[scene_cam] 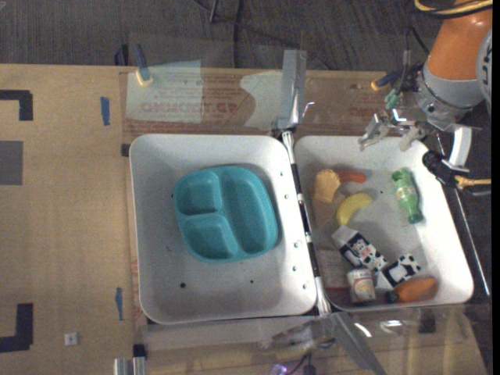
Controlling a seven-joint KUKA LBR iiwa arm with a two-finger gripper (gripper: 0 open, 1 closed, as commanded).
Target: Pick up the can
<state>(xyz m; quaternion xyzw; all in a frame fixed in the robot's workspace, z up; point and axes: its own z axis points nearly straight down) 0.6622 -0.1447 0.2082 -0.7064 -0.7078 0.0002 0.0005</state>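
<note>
Item: one bench, two shallow white bins, one arm. Nearest the camera, in the right bin [461,276], we logged the can [361,285], small and upright against the near wall, just beside the divider between the bins; this was the thing to be picked up, and it stood untouched. Beside it, along the same near wall, lay a carrot [416,289], with two black-and-white cow-patterned cartons, one [404,269] touching the carrot's upper side, the other [357,249] a little farther in. Mid-bin we recorded a yellow banana [354,207], and to its right a green bottle [406,196] lying on its side. Farther back sat a pale orange lump of toy food [327,185] with a thin orange-red piece [352,176] just beside it. The left bin [148,233] held a teal sectioned plate [226,212]. Farthest, over the back right corner of the right bin, we noted the gripper [390,129] hanging above the far rim, fingers spread apart with nothing between them, the grey wrist and orange band rising toward the upper right. We judged the task barely begun: the gripper was well apart from the can, on the opposite side of the bin, so the whole approach, descent, closing and lift remained.
</note>
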